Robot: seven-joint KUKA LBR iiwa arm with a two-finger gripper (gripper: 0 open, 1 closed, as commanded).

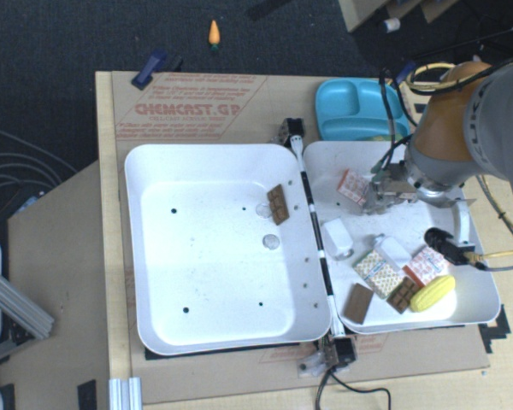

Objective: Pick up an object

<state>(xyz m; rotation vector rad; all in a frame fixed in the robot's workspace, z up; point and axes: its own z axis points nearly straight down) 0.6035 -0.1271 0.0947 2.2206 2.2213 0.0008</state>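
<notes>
My gripper (pixel 379 198) is low in the right bin (pixel 479 307), near its back, right beside a red-and-white packet (pixel 351 186). Nearer the front of that bin lie a white wrapped piece (pixel 337 237), a dotted packet (pixel 377 271), a white block (pixel 394 248), another red-and-white packet (pixel 427 264), a yellow banana-like toy (pixel 433 293) and two brown bars (pixel 358 302) (pixel 402 294). I see nothing held by the gripper.
The left bin (pixel 154 178) holds a brown bar (pixel 278 203) and two small round pieces (pixel 271 242) near its right wall. A blue tray (pixel 355 109) sits behind the right bin. The grey and orange arm (pixel 462 126) covers the right bin's far corner.
</notes>
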